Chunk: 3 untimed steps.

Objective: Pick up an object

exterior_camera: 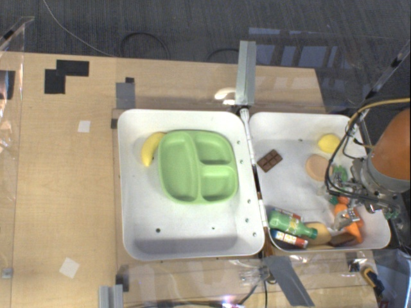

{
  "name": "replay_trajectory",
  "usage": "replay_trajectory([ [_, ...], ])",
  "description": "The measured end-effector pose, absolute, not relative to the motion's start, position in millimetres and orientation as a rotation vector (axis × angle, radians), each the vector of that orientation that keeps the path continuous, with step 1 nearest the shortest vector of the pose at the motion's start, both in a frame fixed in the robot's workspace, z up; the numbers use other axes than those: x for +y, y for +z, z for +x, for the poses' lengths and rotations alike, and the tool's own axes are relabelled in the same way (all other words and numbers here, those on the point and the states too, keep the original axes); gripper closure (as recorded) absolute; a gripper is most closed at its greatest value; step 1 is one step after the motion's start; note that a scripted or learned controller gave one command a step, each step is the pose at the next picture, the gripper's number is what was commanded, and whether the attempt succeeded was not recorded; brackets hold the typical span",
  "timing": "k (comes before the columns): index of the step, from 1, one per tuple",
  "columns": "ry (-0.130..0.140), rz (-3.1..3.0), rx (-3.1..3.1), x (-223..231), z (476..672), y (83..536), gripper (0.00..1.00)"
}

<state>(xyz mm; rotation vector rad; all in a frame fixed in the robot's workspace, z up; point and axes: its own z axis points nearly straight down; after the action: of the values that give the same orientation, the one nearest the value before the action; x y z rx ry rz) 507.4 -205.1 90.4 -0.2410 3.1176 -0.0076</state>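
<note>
My gripper (350, 196) hangs low over the right side of the right bin (289, 130), under the arm's orange band (393, 150). Cables and the wrist cover it. Just below it lie small orange pieces (351, 221) and a dark brown piece (345, 239). Along the bin's front edge sit a green bottle (288, 222), a red can (291, 239) and a tan lump (319, 233). A chocolate bar (270, 160) lies near the divider. A yellow lemon (329, 143) and a tan disc (316, 167) lie left of the wrist.
The left bin (138, 217) holds a green divided plate (196, 165) with a banana (151, 148) against its left rim. A metal post (244, 76) stands behind the seam between the bins. Bare bench stretches to the left.
</note>
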Motion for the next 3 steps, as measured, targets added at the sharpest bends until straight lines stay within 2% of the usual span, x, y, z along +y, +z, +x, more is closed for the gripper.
replay_trajectory([
  [1, -0.016, -0.251, 3.100, -204.1, 513.7, 105.1, 1.00],
  [2, -0.015, -0.252, 3.101, -203.6, 513.5, 104.6, 0.00],
  [3, -0.008, -0.256, 3.115, -204.9, 506.2, 90.4, 0.00],
])
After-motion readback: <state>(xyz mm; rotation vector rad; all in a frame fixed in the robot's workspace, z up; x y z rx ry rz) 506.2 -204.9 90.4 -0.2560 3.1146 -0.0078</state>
